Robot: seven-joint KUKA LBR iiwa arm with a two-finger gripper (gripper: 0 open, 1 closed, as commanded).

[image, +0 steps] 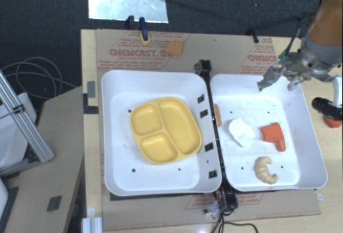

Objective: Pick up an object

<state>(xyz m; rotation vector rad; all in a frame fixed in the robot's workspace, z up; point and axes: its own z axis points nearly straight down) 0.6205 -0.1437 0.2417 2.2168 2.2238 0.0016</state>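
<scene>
My gripper (pixel 278 79) hangs open and empty over the right bin's (pixel 305 119) far edge; the orange piece (pixel 273 135) lies below it, apart.

It was a robotics lab; the arm (pixel 327 28) reached over two bins (pixel 112 119). Loose cables (pixel 32 74) lay beside the cardboard-topped bench (pixel 225 47).

Bright, even light; slightly soft focus
</scene>
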